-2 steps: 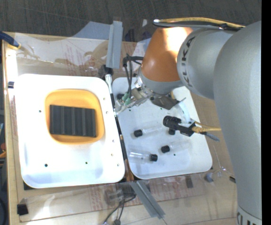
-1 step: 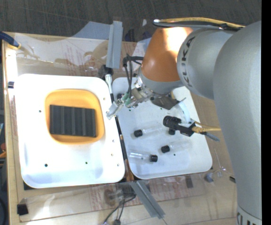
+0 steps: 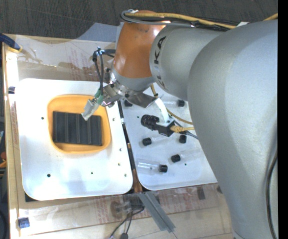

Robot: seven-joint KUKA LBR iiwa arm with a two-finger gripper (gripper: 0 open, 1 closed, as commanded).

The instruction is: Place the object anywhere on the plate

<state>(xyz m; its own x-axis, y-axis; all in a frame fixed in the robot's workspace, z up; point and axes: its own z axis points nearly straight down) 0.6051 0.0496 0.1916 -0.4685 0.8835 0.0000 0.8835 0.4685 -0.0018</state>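
My hand [image 3: 90, 111] hangs low over the orange plate [image 3: 59, 103], at the corner of the plate nearest my arm. Beneath the hand and reaching out ahead of it lies the dark ridged panel [image 3: 76, 129] that fills the plate's middle. The hand's pale tip sits at that panel's near corner, and I cannot tell whether it touches the panel or stops just above it. I also cannot tell whether the hand is clenched or released, nor whether it carries anything, since the tip is small and blurred from up here. So I cannot make out the object at the hand, and I cannot say which of the small things in view it is.

The plate lies flat in the white bin [image 3: 59, 183] under the hand, with bare white floor on every side of it. Behind the hand, under my wrist and the orange band [image 3: 134, 44], sits the second bin [image 3: 184, 176], just beside the first. Small things are scattered across its floor, all apart from the hand: a capped clear tube [image 3: 154, 167] lying on its side farthest back, a shorter tube [image 3: 148, 141] nearer, and a black knob [image 3: 175, 158] between them and my arm. Both bins rest on the desk [image 3: 74, 213].
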